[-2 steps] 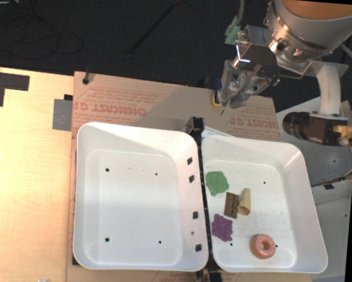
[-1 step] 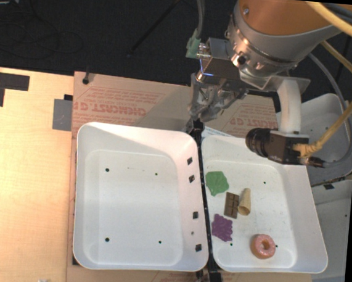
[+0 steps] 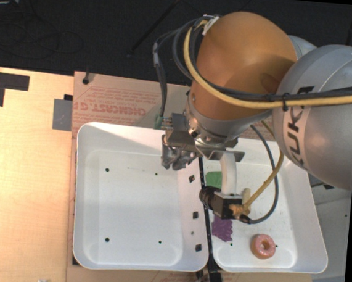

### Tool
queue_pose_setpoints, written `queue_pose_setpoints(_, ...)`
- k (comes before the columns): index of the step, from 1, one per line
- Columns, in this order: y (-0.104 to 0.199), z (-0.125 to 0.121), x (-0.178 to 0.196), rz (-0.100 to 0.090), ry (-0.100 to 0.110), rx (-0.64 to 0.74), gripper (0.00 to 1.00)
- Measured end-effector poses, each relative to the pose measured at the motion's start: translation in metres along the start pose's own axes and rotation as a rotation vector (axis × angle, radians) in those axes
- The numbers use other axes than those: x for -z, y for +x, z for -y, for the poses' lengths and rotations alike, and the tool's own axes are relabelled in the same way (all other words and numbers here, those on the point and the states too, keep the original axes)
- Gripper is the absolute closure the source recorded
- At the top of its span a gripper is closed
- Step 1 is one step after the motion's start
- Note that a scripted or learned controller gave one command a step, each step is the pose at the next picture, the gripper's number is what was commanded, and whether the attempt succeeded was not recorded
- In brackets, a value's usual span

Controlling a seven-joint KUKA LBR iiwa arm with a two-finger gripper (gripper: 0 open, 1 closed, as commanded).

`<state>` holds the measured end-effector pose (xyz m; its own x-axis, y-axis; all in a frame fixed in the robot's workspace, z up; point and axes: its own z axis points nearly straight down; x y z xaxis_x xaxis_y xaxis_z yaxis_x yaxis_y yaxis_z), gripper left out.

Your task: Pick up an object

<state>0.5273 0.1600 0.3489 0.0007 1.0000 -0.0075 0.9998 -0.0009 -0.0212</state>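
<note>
From the camera view, the gripper (image 3: 176, 156) hangs over the far right corner of the left bin (image 3: 125, 216), just beside the wall it shares with the right bin (image 3: 300, 233). Whether it is open or closed cannot be told, and nothing shows held in it.

The step in hand looks like the approach, with no object yet taken. All the candidates lie in the right bin:
- A pink ring (image 3: 263, 246), doughnut-shaped and matte, sits near the bin's near edge.
- A purple piece (image 3: 222, 230), flat and ragged in outline, lies against the shared wall.
- A small green block (image 3: 212, 179) sits further back, also close to that wall.

The next move probably calls for crossing the shared wall and coming down squarely on one of them. The ring stands clear of the walls and looks the easiest to take.

Both bins are smooth, glossy white plastic with rounded corners. They rest on a brown cardboard sheet (image 3: 117, 104) over the pale wooden bench (image 3: 17, 184).
</note>
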Motion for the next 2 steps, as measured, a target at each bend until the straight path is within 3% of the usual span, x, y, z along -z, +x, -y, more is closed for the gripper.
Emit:
queue_pose_setpoints(1, -0.062, 0.026, -0.005, -0.004, -0.014, -0.005, 1.0)
queue_pose_setpoints(2, -0.037, 0.035, 0.107, -0.01, -0.03, 0.005, 1.0)
